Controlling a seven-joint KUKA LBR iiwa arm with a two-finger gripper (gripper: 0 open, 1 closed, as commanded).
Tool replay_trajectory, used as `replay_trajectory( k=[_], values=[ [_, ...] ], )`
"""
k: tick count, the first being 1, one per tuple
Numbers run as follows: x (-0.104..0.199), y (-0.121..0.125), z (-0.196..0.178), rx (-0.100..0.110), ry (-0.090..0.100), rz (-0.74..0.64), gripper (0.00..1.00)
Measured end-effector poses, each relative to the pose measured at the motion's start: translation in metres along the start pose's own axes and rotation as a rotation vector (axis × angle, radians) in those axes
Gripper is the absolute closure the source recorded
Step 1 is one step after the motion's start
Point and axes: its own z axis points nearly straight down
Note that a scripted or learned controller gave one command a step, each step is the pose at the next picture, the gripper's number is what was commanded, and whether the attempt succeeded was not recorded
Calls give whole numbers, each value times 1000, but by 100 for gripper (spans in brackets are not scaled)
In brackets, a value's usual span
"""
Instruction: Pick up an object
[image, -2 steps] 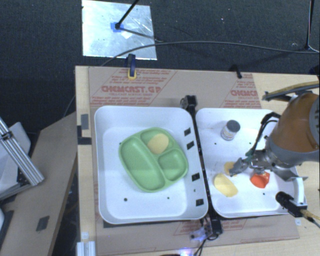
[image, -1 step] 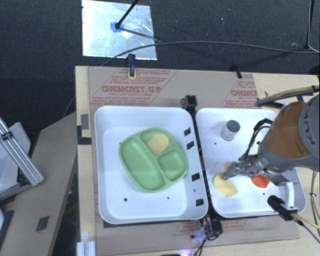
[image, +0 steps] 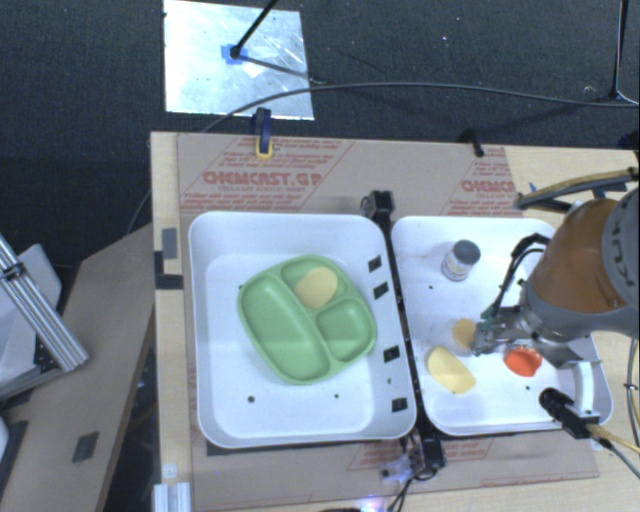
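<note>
The right bin (image: 560, 415) holds several small objects. A pale yellow, lemon-like piece (image: 451, 370) lies near its front left. A small orange-yellow piece (image: 463, 332) sits just behind it. A red-orange piece (image: 522, 360) lies to their right, partly under the arm. A small grey can (image: 461, 260) stands upright near the back. My gripper (image: 486, 336) is low over the bin, right beside the orange-yellow piece and between it and the red-orange one. Whether it touches either is unclear.
In the left bin (image: 220, 400) a green divided plate (image: 280, 330) carries a yellow food piece (image: 317, 287) in its rear compartment. The bins' touching walls, fitted with black clips (image: 390, 352), run between them. The arm's orange band (image: 590, 270) hangs over the right bin's right side.
</note>
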Motion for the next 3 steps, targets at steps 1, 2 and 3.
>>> replay_trajectory(
  k=[1, 2, 3],
  values=[
    [-2, 10, -47, 1, 0, -3, 100],
    [-13, 14, -97, 1, -1, -3, 100],
    [-8, 9, -156, 0, 0, -4, 100]
  ],
)
